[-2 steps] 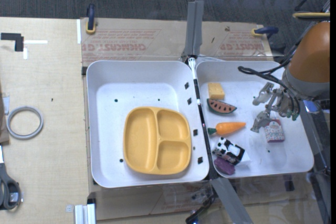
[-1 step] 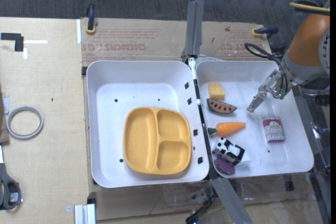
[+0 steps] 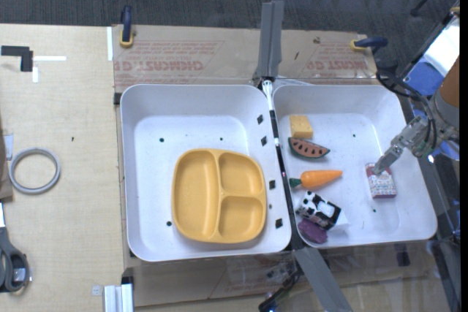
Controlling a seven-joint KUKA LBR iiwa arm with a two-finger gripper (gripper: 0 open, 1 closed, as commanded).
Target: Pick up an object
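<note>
two white bins (image 3: 139, 157) are sitting side by side, the left one carrying one yellow divided plate (image 3: 219, 195). in the right bin the gripper (image 3: 379, 168) is touching down on one small pink box (image 3: 382, 185); probably light and stiff (best pinched across its flat sides). grip state: i cannot tell. one carrot (image 3: 322, 177), one watermelon slice (image 3: 308, 148), one cheese block (image 3: 301, 126).

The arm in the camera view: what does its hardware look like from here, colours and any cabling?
The arm comes in from the right with an orange band and a white and blue section above it. Its gripper is slim, metallic grey, narrowing toward the tip. Black cables loop beside the arm along the right bin's edge.
</note>
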